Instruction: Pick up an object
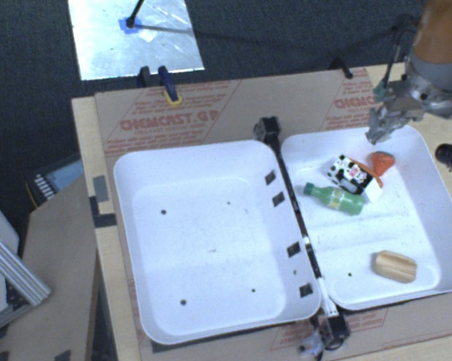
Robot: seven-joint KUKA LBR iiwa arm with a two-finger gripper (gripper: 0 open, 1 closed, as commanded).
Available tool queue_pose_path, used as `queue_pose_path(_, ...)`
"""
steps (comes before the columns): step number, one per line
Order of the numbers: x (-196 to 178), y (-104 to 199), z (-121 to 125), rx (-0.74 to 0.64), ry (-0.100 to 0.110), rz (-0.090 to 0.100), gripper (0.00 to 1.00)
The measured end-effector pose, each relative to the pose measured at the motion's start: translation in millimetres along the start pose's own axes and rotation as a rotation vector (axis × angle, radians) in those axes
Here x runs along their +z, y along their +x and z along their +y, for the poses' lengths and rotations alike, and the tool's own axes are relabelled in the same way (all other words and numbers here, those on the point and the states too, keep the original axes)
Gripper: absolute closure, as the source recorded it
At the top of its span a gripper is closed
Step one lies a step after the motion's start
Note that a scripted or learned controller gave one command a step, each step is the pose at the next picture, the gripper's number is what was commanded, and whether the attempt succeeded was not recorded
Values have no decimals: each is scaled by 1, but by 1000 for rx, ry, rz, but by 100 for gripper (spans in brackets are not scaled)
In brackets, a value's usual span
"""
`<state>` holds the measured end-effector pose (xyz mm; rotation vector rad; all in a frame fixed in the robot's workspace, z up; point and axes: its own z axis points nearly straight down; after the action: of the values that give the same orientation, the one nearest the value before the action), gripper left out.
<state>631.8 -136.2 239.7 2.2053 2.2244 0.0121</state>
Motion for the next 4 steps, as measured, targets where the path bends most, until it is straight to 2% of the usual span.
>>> queue_pose_path(1,-98,72,12,-4,-3,2,100)
queue_pose_path(2,-138,153,21,-5,4,5,100)
queue_pose_path(3,-241,217,39,-3,-3,5,100)
queue_pose_path(4,-300,303,42,-4,2,6,100)
